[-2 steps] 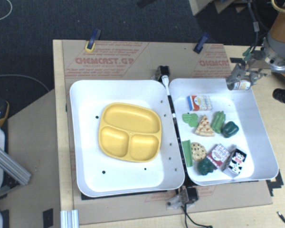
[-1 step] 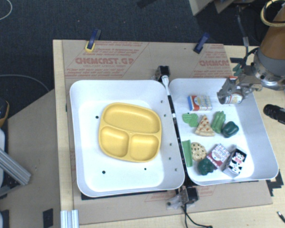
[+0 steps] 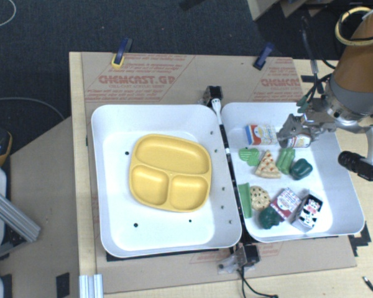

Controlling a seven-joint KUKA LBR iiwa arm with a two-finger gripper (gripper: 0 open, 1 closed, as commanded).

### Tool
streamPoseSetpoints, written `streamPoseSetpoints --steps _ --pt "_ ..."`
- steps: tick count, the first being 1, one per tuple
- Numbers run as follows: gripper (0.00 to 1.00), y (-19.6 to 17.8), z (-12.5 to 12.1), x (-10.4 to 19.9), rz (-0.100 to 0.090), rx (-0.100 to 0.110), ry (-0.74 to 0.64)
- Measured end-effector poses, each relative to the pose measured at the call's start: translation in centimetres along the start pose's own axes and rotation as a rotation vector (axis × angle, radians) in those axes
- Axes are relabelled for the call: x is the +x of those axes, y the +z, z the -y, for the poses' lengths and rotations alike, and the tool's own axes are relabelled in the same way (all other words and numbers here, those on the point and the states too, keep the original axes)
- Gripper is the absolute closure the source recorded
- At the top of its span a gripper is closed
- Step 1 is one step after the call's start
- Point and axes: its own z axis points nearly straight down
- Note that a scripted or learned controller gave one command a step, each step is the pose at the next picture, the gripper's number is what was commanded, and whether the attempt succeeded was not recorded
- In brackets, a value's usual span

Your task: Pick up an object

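My gripper (image 3: 294, 134) hangs over the back of the right bin (image 3: 343, 191), reaching in from the right. Right under it lies a small white and orange item (image 3: 300, 142), partly hidden by it. Just left of the gripper lies a white carton with red and blue print (image 3: 259, 133). In front of it are a green pepper piece (image 3: 285, 159), a dark green piece (image 3: 301, 168), a pizza slice (image 3: 268, 166) and a light green piece (image 3: 249, 156).
Nearer the front of the right bin lie a cookie (image 3: 258, 197), a green strip (image 3: 244, 198), a dark green lump (image 3: 268, 218), a pink pack (image 3: 287, 202) and a black-and-white carton (image 3: 310, 213). The left bin (image 3: 109, 185) holds a yellow divided tray (image 3: 171, 171).
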Motion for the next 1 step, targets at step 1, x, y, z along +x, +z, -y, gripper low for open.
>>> streamPoseSetpoints --steps 1 --pt "1.0 1.22 4.62 3.0 -0.001 0.003 0.001"
